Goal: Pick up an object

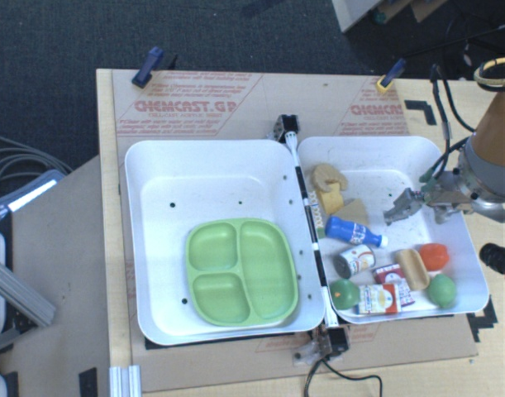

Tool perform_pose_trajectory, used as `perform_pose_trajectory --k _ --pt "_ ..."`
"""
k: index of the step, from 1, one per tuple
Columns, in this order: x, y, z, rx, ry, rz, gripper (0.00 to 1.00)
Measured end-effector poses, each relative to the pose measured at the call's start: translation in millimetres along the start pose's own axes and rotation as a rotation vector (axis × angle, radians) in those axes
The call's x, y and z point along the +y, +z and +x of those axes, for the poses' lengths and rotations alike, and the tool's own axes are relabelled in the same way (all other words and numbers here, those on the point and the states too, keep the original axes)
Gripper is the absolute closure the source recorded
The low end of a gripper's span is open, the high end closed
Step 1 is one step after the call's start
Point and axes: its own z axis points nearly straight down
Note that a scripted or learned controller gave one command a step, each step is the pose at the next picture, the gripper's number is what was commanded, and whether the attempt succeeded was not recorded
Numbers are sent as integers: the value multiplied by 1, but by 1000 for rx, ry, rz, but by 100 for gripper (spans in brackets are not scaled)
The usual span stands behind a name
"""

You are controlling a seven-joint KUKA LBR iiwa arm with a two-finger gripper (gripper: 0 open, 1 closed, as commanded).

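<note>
Nearest the camera, toy food crowds the right bin's (376, 151) front rim, with the blue bottle (354, 231) just behind, long axis running ten to four o'clock. The gripper (403, 206) hovers beyond, fingers spread and empty; the bottle lies at its eight o'clock.

Dark carpet floor (111, 15); wooden bench (235, 98).

Bare floor behind the toys (384, 263) in right bin (376, 151).
</note>
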Motion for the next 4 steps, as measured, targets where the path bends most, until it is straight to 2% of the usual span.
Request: perform_pose_trajectory --k 1,2,3,4 --pt "38 77 34 1 -1 2 0" --pt "-1 138 13 0 1 1 0" --pt "-1 128 13 -1 1 -1 100" --pt "-1 128 13 -1 2 -1 0"
